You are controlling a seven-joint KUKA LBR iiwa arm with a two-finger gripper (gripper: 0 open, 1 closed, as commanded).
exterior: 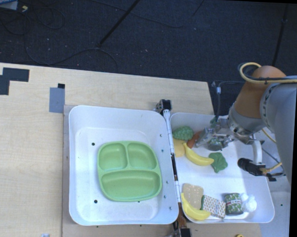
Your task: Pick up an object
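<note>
The right bin (263, 207) holds several toy foods. A green leafy piece (182, 132) lies at its back left, with a reddish piece (193, 140) beside it. A yellow banana (197, 157) lies in the middle, and a green broccoli piece (218, 162) sits to its right. Along the front lie a second banana (193, 210), a tan slice (193, 193), a patterned packet (213, 206) and a green packet (233, 205). My gripper (215, 138) is low in the back of this bin, just behind the banana and broccoli and right of the reddish piece.
The left bin (82, 136) holds a green divided plate (130, 170). A metal clamp (164, 106) sits at the back where the bins meet. The grey arm (274, 105) enters from the right above the right bin. Bare wooden bench (20, 158) lies to the left.
</note>
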